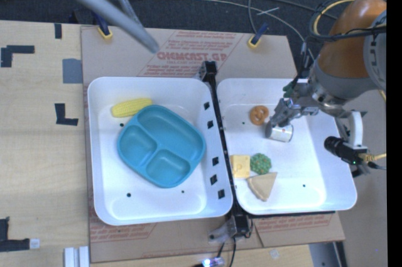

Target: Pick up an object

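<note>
A: Start big. What is on the bench?

B: Two white bins side by side. In the left bin (100, 152) a blue compartment tray (161, 144) takes up the middle, with a yellow corn cob (130, 107) touching it at eleven o'clock. The right bin (333, 193) holds the small pieces. The arm (348, 39) reaches in from three o'clock.

A: And those small pieces?

B: Near the divider, at about seven o'clock in that bin, a pale yellow cheese slice (240, 165), a tan wedge (264, 186) just below it, and a green broccoli-like piece (260, 163) touching both. At about ten o'clock sits a small brown pretzel (258, 114), alone.

A: Which one is the pick?

B: The pretzel, I judge; the claw (279, 129) hangs just beside it, at its four o'clock. It looks like light, rigid toy food, smooth and likely slippery, so it could skid on the bin floor. I would pinch across its outer rim, at its widest part.

A: How wide is the claw, and what does it hold?

B: I cannot tell how wide; its tips blur into a grey and silvery mass low over the bin floor. Nothing is visible in its grip, and it stands apart from the pretzel.
</note>
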`<state>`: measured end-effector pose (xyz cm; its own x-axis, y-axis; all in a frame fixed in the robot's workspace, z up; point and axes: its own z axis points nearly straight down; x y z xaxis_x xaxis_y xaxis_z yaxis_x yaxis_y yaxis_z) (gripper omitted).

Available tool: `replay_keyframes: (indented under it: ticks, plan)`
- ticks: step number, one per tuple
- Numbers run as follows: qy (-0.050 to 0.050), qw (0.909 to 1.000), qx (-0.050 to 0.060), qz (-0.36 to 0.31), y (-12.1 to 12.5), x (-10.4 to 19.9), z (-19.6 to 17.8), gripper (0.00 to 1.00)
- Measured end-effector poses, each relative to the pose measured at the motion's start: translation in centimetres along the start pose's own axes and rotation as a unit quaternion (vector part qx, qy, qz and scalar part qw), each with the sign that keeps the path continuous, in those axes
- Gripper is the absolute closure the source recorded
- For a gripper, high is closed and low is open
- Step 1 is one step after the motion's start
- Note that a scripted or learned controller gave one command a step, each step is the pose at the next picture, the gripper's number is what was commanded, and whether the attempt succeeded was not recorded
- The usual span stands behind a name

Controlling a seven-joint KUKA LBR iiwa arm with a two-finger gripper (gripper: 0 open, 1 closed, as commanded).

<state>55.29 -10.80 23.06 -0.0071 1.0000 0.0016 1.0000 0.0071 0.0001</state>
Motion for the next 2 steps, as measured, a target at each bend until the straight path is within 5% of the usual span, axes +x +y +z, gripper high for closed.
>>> replay_keyframes:
  ticks: [2]
  plan:
    - [0.0,1.0,0.0,0.0,4.2,10.4,0.1,1.0]
